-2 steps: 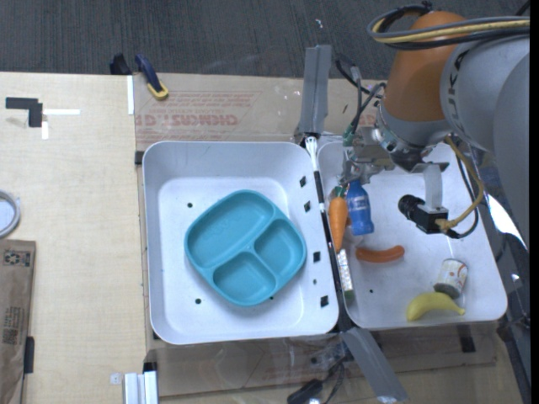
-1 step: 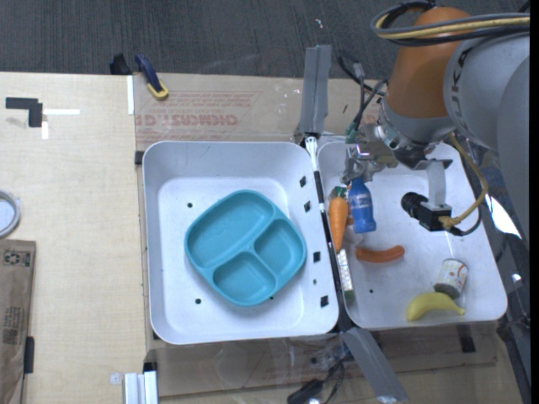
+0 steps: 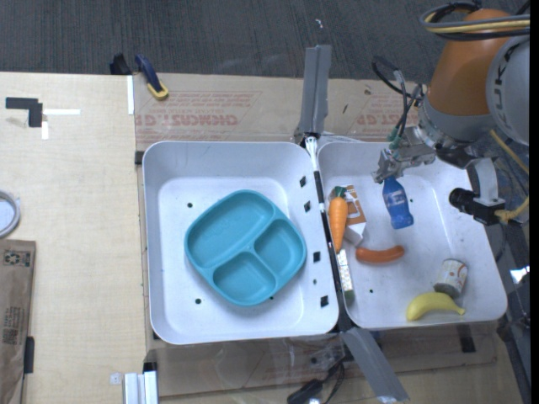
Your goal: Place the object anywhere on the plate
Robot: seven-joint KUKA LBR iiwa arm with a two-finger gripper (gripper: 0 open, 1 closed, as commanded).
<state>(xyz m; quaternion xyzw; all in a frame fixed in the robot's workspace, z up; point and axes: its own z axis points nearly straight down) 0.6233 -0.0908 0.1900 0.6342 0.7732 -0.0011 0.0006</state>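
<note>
A blue three-compartment plate lies in the left white bin. In the right bin a small blue bottle lies near the back. My gripper hangs directly over the bottle's top end, at or very close to its cap. Whether the bottle rests on the bin floor or is lifted I cannot tell. The grey and orange arm comes in from the upper right.
The right bin also holds an orange carrot against the divider, a small box beside it, a red sausage, a yellow banana and a small can. A grey post rises behind the divider.
</note>
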